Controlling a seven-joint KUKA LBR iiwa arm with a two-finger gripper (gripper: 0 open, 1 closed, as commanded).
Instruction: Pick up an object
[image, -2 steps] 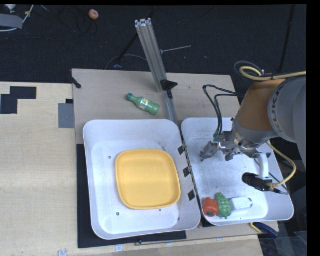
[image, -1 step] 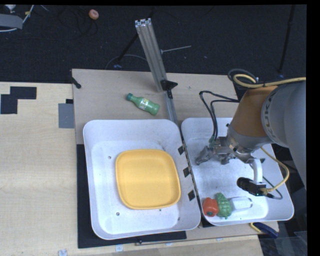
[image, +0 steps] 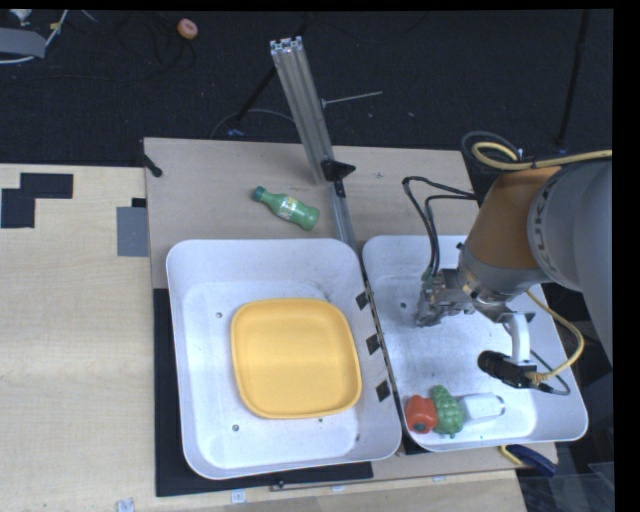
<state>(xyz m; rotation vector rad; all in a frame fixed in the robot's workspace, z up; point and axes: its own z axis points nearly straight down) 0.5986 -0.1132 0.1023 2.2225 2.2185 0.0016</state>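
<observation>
**Toy cluster at the near rim: risk of a missed pick**

Nearest the camera, against the front wall of the right bin (image: 452, 352): a red toy (image: 419, 413), a knobbly green toy (image: 447, 411) touching it, and a smooth white piece (image: 483, 406) just beside. Small, rounded and glossy, so probably light and quick to roll.

Gripper (image: 432, 312) low over bare bin floor farther back, apart from the cluster; open or closed cannot be told from this angle, and nothing visibly held.

Likely failures:
- Closing where it now hangs: probably nothing caught.
- Descending on the packed trio: two pieces pinched at once, or one squeezed out sideways.
- Working close to the wall: collision with the rim.

Elsewhere: a yellow plate (image: 295, 357) flat in the left bin (image: 192, 300), probably hard to get hold of; a green bottle (image: 287, 207) lying on the bench beyond both bins.
</observation>
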